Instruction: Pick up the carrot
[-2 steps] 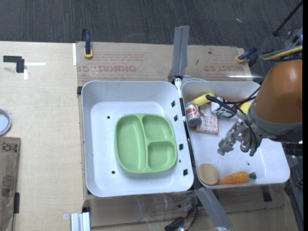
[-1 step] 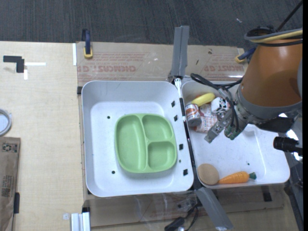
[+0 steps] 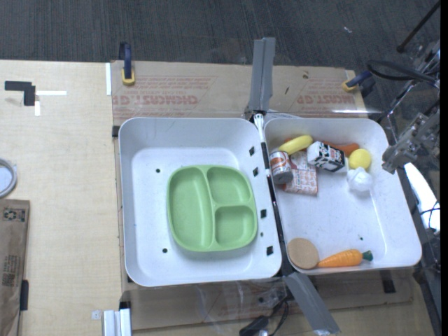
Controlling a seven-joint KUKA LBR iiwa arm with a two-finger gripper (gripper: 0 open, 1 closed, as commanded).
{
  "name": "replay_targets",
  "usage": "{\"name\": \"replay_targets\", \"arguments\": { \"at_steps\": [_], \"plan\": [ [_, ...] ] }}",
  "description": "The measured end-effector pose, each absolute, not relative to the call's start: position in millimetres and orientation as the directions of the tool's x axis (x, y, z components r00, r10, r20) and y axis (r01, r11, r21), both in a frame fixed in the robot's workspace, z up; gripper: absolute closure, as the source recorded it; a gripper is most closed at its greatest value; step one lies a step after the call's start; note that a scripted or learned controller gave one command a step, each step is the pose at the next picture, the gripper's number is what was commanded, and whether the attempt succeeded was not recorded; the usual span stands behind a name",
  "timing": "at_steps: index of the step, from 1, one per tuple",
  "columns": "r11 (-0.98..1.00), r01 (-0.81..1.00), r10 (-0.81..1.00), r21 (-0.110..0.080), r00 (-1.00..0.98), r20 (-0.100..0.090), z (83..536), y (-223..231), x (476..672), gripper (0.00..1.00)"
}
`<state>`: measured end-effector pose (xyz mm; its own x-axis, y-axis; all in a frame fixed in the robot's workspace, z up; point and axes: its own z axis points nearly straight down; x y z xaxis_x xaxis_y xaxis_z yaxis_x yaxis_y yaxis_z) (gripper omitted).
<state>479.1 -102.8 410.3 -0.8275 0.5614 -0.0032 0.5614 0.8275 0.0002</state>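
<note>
Carrot (image 3: 341,259) lies at the right bin's (image 3: 392,208) front edge.
Tool (image 3: 396,156) (grip state cannot be told) hovers at the far rim; cardboard lettering (image 3: 170,98) unreadable.

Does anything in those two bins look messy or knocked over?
Mostly the back of the right bin: a can lies tipped on its side against a small packet, crowded with a banana, a lemon and other bits. The carrot lies apart at the front, beside a tan disc. The green tray sits neatly.
</note>
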Motion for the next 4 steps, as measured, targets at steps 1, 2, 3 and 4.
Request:
{"name": "replay_targets", "arguments": {
  "at_steps": [1, 2, 3, 4],
  "plan": [
    [0.963, 0.268, 0.268, 0.0, -0.963, 0.0, 185, -105, 515.9, 1.0],
    [0.87, 0.493, 0.493, 0.0, -0.87, -0.001, 197, -37, 478.3, 1.0],
    [0.689, 0.725, 0.725, -0.001, -0.689, -0.001, 285, 134, 478.3, 1.0],
    [0.957, 0.292, 0.292, -0.001, -0.957, 0.0, 263, 116, 478.7, 1.0]
  ]
}}
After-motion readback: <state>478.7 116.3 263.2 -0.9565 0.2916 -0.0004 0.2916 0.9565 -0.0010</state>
